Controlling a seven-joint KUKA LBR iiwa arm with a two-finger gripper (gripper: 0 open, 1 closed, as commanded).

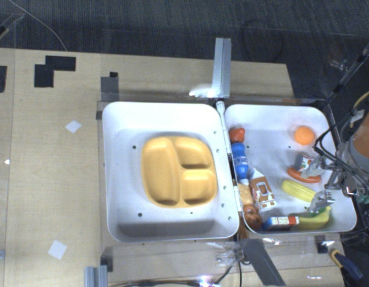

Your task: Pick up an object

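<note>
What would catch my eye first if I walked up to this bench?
Probably the big yellow divided tray, alone in the left bin. Next, the jumble in the right bin: an orange ball at the back, a banana near the front, where the robot's hand hangs low.

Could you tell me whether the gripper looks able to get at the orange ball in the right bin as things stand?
Probably yes: the orange ball lies alone on bare bin floor, nothing on top, and the gripper hangs in the same bin, near the banana.

Divided tray (177, 170) in left bin (121, 220); ball (304, 135), corn (299, 190), bottle (239, 162) in right bin (274, 113)
</note>
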